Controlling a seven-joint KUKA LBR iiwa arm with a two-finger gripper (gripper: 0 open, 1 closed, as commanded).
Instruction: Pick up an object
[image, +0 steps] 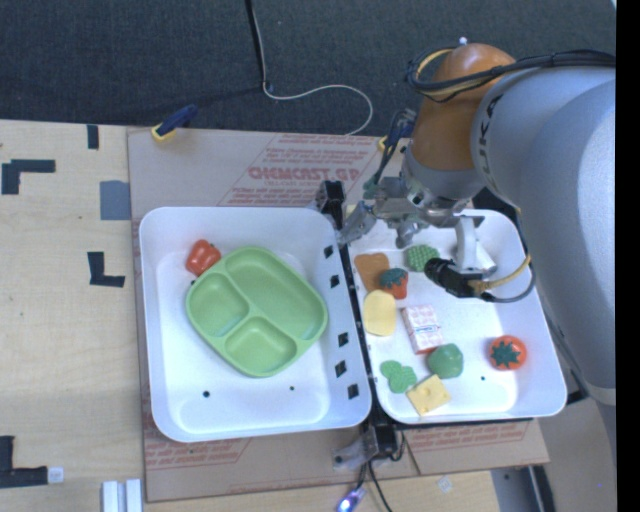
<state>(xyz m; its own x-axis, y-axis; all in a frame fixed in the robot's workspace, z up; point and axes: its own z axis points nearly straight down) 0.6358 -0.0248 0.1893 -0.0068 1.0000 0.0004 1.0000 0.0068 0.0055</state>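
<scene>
While the arm reaches in from the right, its gripper (412, 228) hangs over the far end of the right bin (530, 400), close to the divider between the bins; whether it is released or clenched cannot be told from this slant, and nothing is seen held. Candidate objects lie clustered beneath and just nearer: a green bumpy piece (421, 257), an orange slab (371, 268), a small red-and-green item (394, 282), a pale yellow piece (379, 313), a red-printed white packet (422, 327), a green round item (446, 359), a small green sprig (399, 376), a yellow wedge (429, 395) and a tomato (507, 352) apart on the right. Left bin (160, 300) holds a green divided plate (256, 310) and a red piece (201, 256). Judgement: the wrist position suits a descent onto the far cluster; crowding there risks a bad grasp.
</scene>
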